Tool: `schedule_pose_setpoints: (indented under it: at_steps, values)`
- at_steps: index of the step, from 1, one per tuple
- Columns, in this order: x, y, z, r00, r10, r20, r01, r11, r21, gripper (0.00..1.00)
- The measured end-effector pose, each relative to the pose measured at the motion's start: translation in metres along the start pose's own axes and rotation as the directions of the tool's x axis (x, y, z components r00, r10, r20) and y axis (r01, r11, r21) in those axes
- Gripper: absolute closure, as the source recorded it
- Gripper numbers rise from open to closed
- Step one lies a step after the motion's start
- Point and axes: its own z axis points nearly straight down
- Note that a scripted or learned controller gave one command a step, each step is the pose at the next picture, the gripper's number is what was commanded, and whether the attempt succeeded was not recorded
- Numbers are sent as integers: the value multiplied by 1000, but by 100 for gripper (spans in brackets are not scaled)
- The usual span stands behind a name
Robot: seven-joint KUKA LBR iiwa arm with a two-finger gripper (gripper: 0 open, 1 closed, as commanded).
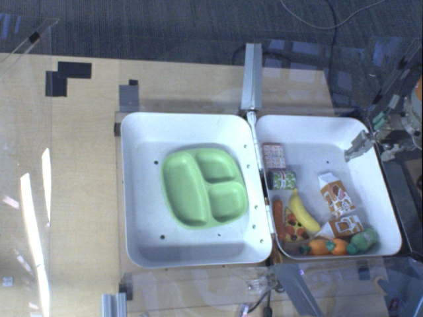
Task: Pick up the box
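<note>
White plastic makes up both shallow bins on the worktop [79,177]. The left bin [142,243] holds a green divided tray [205,187] at its middle. The right bin [310,134] carries everything else, crowded toward its near edge and its left wall.

The box [273,154], small and patterned in pink and white, lies flat against the right bin's left wall, about midway along it, with a small can [284,179] just beside its near end. A banana [304,214], a carton with orange print [337,197], a carrot [325,246] and a green vegetable [363,240] lie nearer the bin's near edge and near right corner.

The end effector [360,145] hangs at the right bin's right wall, toward the far right corner, well apart from the box. It carries nothing; whether it is spread or closed is too blurred to tell.

The approach looks barely begun. The next move seems to call for travel across the bin toward its left wall, then a descent over the box, keeping clear of the wall and the can.

The box's long axis seems to run along the left wall, from far edge to near edge, one short end toward the can. A grip across its short width would probably suit best.
</note>
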Motion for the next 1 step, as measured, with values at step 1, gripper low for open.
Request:
schedule_pose_setpoints:
  at_steps: [1]
  values:
    - [-28, -9, 100, 990, 143, 0, -143, 990, 2, 0]
